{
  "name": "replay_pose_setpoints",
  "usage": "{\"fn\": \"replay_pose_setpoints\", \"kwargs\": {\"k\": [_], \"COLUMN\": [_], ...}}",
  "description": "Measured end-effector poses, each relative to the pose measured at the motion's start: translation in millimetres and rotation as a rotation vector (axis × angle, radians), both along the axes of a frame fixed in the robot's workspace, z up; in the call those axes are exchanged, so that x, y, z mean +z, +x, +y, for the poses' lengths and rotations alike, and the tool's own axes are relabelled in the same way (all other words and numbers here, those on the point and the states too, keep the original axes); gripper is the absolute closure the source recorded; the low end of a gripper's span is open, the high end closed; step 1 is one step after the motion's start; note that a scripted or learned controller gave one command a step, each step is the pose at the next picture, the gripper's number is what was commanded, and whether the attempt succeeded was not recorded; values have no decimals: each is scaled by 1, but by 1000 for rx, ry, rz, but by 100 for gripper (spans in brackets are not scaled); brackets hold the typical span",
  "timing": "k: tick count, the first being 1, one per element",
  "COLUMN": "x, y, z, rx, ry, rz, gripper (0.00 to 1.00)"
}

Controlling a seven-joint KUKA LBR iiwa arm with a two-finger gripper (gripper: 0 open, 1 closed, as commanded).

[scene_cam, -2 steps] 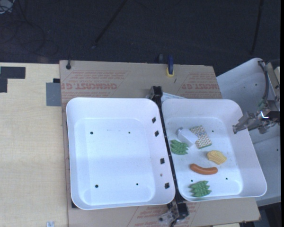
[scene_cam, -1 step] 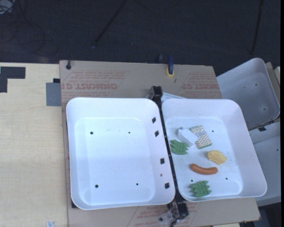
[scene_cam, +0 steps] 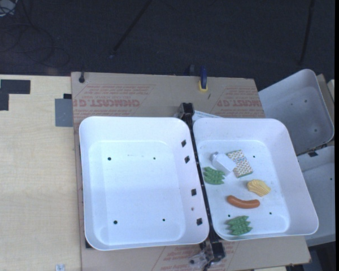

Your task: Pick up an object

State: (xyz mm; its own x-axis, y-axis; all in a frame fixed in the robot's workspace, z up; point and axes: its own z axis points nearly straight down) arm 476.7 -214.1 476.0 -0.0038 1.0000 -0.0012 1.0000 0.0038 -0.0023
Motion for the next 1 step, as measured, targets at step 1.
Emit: {"fn": "replay_pose_setpoints", "kwargs": {"k": [1], "x": [-242], "y": [-2], "z": [10], "rx": [-3], "ry": [7], "rz": [12], "gripper": [100]}}
